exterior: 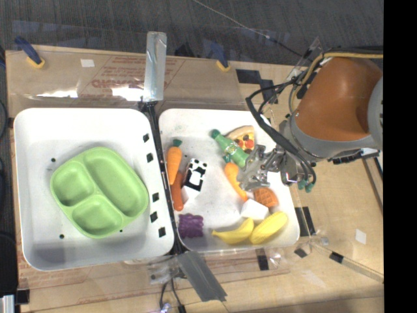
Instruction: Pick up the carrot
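Against the right bin's [195, 113] left wall the carrot [173, 168] lies lengthwise, well apart from the gripper [255, 169], which hangs low beside a smaller orange piece [233, 178], seemingly misaimed, its opening impossible to tell.

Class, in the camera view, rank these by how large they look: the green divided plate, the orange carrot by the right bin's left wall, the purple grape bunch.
1. Green divided plastic plate
2. Long orange toy carrot
3. Small purple toy grape bunch
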`<state>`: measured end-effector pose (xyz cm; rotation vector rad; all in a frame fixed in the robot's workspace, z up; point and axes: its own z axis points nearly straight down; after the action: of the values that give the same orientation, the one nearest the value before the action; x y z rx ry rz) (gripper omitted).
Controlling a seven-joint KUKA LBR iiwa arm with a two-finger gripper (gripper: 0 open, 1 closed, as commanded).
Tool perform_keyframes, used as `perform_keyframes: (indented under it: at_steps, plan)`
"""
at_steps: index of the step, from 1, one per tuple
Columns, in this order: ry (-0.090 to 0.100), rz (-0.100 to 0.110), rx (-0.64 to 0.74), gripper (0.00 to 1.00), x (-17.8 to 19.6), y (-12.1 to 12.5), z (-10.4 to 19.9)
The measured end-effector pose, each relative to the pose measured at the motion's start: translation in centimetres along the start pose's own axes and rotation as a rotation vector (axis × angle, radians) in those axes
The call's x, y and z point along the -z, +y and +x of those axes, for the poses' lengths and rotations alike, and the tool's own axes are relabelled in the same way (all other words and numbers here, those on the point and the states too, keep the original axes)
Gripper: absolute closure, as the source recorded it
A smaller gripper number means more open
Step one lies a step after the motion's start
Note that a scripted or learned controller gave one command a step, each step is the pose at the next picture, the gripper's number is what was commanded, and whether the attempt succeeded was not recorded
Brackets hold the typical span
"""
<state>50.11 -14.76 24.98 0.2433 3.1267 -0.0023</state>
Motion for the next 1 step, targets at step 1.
perform_keyframes:
  at_steps: [1]
  plan:
    - [-0.003,0.001,0.004,1.00,1.06,0.04,-0.12]
